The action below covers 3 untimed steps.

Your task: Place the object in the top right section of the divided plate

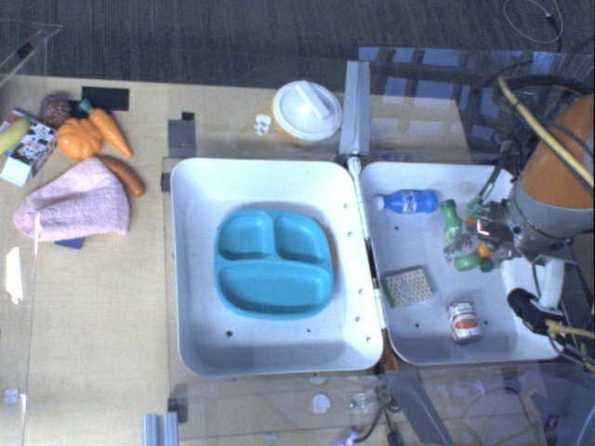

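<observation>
A blue divided plate (244, 291) lies in the left bin (195, 333); its top right section (305, 235) has nothing in it. My gripper (472, 237) hangs low over the right side of the right bin (418, 347), right at a green bottle (452, 219) and a small green piece (472, 264). The gripper body hides part of these green things, so I cannot see whether anything is held. A blue bottle (409, 202) lies on its side at the back of the right bin.
A greenish sponge pad (409, 286) and a small can (463, 321) lie in the front half of the right bin. A white lidded bowl (308, 110) stands behind the bins. Toy vegetables (93, 136) and a pink cloth (74, 203) rest on the bench at left.
</observation>
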{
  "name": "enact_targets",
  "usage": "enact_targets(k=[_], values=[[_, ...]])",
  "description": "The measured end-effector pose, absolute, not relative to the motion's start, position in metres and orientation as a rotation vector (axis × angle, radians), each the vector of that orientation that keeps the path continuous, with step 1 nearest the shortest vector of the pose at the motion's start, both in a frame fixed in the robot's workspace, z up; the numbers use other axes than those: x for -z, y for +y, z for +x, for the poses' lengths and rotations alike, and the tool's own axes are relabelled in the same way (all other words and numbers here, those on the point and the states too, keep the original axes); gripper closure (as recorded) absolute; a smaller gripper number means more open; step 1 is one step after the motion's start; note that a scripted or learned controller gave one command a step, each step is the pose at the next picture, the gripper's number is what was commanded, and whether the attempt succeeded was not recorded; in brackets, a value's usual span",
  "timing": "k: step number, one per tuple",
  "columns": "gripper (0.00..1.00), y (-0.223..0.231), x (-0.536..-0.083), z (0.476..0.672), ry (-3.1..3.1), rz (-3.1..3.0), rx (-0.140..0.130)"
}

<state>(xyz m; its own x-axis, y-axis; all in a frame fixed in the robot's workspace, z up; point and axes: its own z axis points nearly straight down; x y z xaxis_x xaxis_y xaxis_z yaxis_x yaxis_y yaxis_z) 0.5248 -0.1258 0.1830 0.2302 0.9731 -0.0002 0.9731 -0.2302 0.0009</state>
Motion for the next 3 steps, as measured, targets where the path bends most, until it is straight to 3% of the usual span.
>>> enact_targets(k=[1,2,3], values=[[1.00,-0.044,-0.184,0.549,1.977,2.442,-0.002],[1.00,0.023,-0.183,0.516,1.951,2.465,0.001],[0.00,0.023,-0.184,0.517,1.950,2.465,0.001]])
